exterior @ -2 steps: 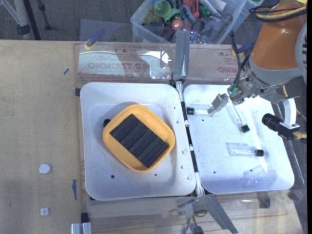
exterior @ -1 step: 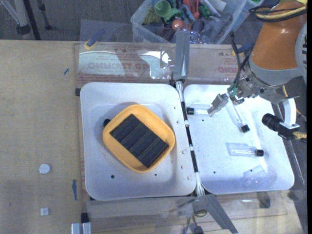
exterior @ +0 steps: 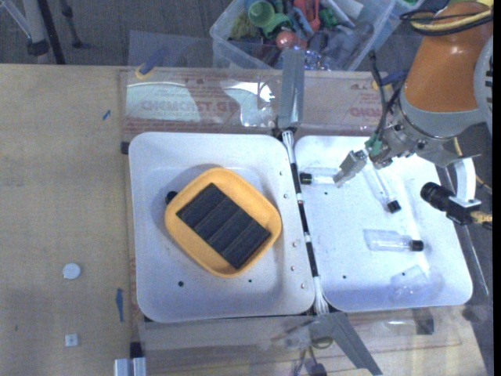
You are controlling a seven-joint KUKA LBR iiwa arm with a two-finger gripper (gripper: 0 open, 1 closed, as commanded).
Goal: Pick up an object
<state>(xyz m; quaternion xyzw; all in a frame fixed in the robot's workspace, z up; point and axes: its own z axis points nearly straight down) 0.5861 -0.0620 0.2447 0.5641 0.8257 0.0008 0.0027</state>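
My gripper [exterior: 354,165] hangs over the upper part of the right bin [exterior: 438,288], below the arm's orange band. Just left of it lies a clear tube [exterior: 316,178] with a black cap, close to the divider. Another clear tube [exterior: 385,193] with a black cap lies just right of and below the gripper. A third clear tube [exterior: 391,243] rests lower in the same bin, with a small clear piece [exterior: 410,277] below it. In the left bin [exterior: 149,288] sits a yellow block with a black ribbed top [exterior: 223,222]. I see nothing held in the gripper.
A clear tub of mixed toys [exterior: 313,14] stands behind the bins. A black part of the arm's mount [exterior: 442,198] juts over the right bin's right edge. A small white disc [exterior: 71,271] lies on the bench at the left.
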